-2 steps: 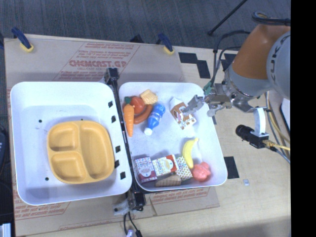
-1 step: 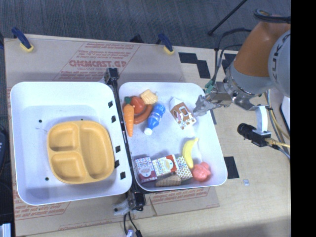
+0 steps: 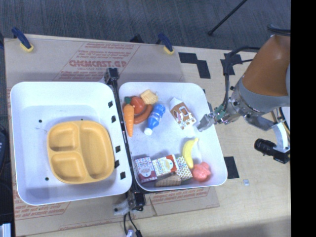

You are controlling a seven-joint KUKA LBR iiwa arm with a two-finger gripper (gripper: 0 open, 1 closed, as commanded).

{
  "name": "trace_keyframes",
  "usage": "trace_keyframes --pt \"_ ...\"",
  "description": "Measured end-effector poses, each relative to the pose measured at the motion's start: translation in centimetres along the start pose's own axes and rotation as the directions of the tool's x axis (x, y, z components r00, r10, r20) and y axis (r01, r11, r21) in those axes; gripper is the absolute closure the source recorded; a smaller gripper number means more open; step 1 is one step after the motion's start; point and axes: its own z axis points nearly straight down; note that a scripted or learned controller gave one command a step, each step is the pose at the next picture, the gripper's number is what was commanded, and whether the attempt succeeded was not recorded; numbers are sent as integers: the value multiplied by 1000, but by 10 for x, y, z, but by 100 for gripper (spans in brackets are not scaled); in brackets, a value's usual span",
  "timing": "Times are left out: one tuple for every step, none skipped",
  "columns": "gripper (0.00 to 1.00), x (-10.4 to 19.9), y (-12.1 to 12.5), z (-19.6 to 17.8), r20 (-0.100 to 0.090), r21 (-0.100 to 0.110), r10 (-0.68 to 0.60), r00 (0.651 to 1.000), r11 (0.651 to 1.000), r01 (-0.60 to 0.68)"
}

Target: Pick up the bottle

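Bottle (image 3: 154,118), blue and white, lay in right bin (image 3: 213,147) beside carrot (image 3: 129,120); gripper (image 3: 206,122) hovered at rim, finger state indeterminable.

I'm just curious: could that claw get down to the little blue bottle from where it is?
Probably yes. The bottle lies uncovered, with open space above it; the claw hovers at the bin's right rim.

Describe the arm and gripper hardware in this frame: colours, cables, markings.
The arm is grey with a broad orange band above the wrist. Thin dark cables loop beside the wrist. The gripper is a small metallic-grey two-finger unit with greenish bits at its base. No readable markings.
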Motion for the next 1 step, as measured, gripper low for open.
trace_keyframes --pt "100 36 -22 29 0 0 -77 997 997 77"
